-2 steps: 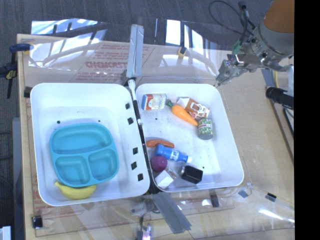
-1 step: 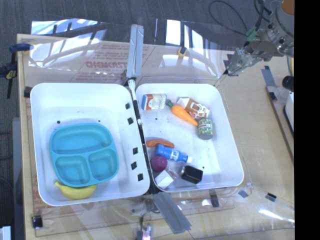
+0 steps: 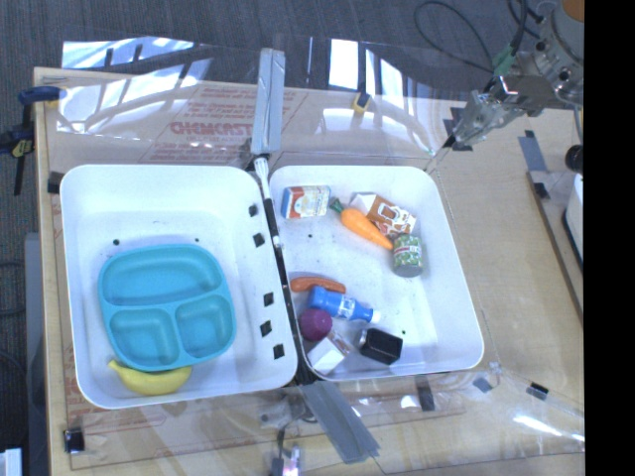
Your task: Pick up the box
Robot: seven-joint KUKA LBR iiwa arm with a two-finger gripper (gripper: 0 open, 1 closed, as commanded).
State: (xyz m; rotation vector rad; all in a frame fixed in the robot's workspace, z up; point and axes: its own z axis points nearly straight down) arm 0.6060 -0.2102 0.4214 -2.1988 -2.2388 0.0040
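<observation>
In the right bin (image 3: pixel 451 266), a small white and orange carton box (image 3: pixel 305 202) lies near the far left corner. A second orange and white box (image 3: pixel 385 213) lies further right, touching a carrot (image 3: pixel 363 228) and a green can (image 3: pixel 407 254). A small black box (image 3: pixel 380 345) sits by the near rim. My gripper (image 3: pixel 452 137) hangs above the bench outside the bin's far right corner, tilted down to the left, well away from all the boxes and with nothing seen in it.
The right bin also holds a blue bottle (image 3: pixel 340 304), a purple ball (image 3: pixel 317 323) and an orange sausage-like piece (image 3: pixel 317 286). A blue divided tray (image 3: pixel 164 305) and a banana (image 3: pixel 149 378) lie in the left bin (image 3: pixel 79 206). Cables run at the back right.
</observation>
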